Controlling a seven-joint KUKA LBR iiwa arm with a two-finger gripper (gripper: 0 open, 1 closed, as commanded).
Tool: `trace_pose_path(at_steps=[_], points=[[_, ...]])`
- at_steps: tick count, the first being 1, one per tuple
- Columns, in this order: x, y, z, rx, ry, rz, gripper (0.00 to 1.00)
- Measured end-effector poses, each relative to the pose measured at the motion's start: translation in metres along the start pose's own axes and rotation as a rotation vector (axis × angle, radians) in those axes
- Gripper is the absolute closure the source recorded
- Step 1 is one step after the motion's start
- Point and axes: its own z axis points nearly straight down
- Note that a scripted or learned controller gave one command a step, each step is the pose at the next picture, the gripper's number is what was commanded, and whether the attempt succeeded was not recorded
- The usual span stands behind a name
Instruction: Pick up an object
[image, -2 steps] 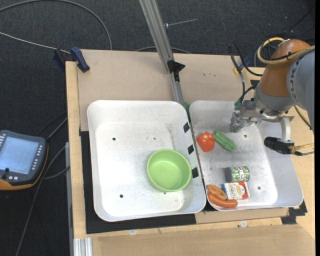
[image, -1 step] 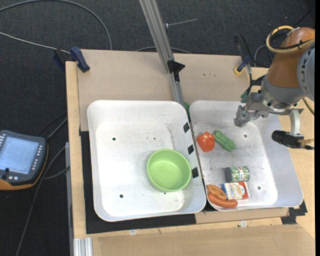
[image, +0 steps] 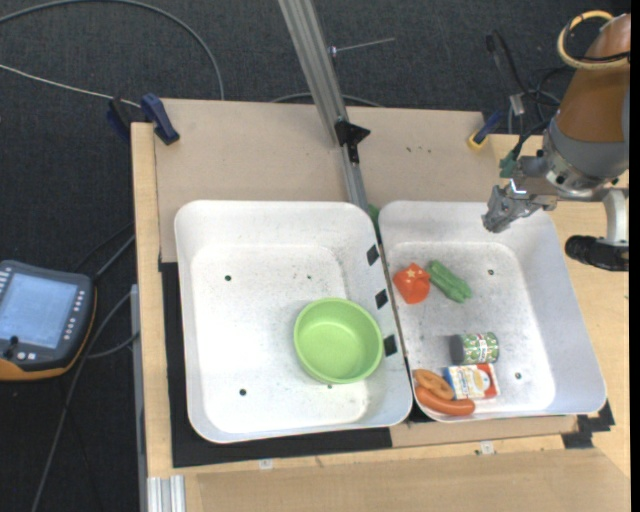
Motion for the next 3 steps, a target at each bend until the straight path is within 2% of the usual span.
trace_pose_path(at_steps=[1,2,3], points=[[0.0,0.001,-0.053,0.001,0.0,0.0,1.0],[0.051,-0.008,-0.04,0.006,0.002,-0.003,1.0],[0.093,-0.022,-0.044,0.006,0.002,-0.002,1.0]])
